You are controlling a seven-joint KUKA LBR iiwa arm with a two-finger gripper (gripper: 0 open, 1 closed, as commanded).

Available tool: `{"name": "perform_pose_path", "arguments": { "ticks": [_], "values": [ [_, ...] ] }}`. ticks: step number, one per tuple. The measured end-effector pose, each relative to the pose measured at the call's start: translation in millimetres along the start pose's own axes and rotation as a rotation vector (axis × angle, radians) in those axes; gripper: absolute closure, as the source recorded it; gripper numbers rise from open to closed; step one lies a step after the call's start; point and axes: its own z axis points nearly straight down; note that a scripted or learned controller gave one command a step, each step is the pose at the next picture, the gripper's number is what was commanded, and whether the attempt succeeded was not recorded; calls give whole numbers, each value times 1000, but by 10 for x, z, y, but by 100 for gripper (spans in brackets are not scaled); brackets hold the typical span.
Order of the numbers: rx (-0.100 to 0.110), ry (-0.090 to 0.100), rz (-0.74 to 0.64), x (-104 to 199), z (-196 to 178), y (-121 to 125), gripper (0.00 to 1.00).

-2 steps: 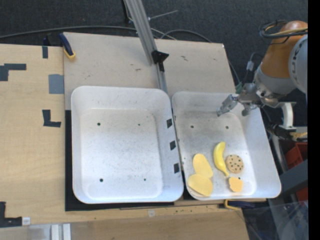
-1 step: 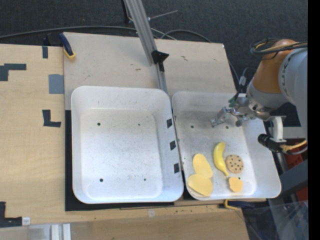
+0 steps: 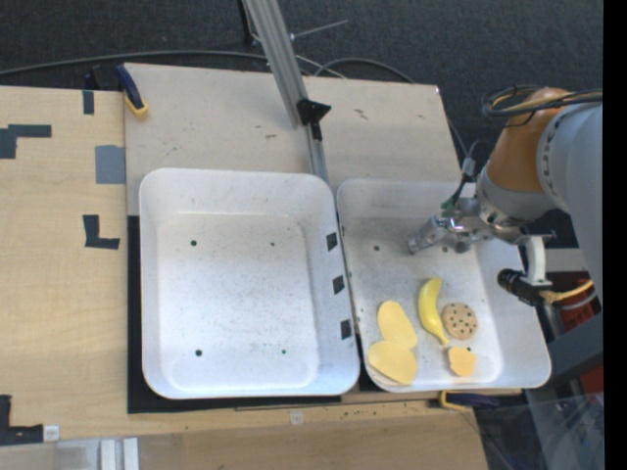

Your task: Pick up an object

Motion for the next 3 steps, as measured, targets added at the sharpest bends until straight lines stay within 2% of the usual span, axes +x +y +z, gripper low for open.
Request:
{"name": "perform_pose_path", "arguments": {
  "ticks": [1,3],
  "values": [
    [-2,0,-1,4,-114,6,100],
    [-9,-1,1,-1,-1364,-1,100]
  ]
}}
